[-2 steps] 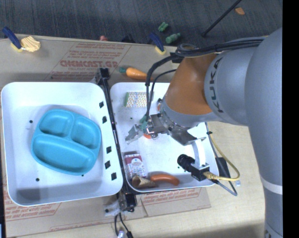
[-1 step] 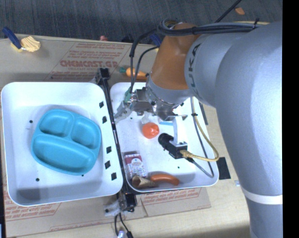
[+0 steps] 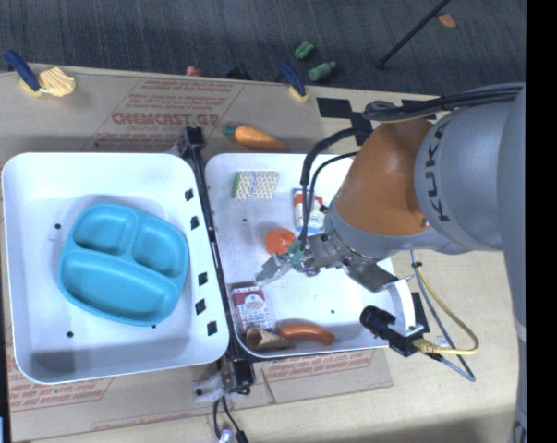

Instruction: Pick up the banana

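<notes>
Banana – the likeliest match is a small pale-yellow lump [image 3: 58,83] on the cardboard beyond the left bin [image 3: 19,247], too small to be sure. A blue tray [image 3: 123,261] lies in that bin. In the right bin [image 3: 224,178] the gripper [image 3: 280,266] hangs just below an orange ball [image 3: 279,241] – claw apart or together, I cannot tell.

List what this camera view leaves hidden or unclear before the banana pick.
- Banana: nothing here can be told for certain as one; the arm covers part of the right bin.
- Gripper: small and blurred; open or shut cannot be told.
- Red packet: label too small to read.
- Small bottle: partly hidden by the arm.
- Blue tray in the left bin: seen whole.
</notes>
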Available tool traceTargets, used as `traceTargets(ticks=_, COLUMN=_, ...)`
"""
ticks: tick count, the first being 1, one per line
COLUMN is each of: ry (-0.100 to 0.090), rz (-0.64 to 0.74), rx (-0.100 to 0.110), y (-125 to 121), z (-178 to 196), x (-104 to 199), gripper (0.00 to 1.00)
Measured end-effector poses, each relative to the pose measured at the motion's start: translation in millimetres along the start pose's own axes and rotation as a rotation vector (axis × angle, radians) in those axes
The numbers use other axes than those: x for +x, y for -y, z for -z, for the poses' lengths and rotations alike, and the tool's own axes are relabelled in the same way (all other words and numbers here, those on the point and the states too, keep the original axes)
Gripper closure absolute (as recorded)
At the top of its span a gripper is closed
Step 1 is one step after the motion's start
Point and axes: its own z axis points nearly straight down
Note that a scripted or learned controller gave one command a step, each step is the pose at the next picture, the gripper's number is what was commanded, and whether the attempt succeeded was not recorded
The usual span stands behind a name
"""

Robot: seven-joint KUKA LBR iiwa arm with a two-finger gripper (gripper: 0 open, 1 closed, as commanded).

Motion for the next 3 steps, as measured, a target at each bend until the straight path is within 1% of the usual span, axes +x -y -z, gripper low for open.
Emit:
traceTargets(ticks=1, ry=0.000, rz=-0.165, rx=-0.001, y=-45, z=0, x=48, gripper=0.00)
traceTargets(ticks=2, ry=0.000, rz=-0.477, rx=-0.001, y=-88, z=7, x=48, gripper=0.00)
traceTargets(ticks=3, ry=-0.001, rz=-0.610, rx=0.002, y=-32, z=-68, x=-114, gripper=0.00)
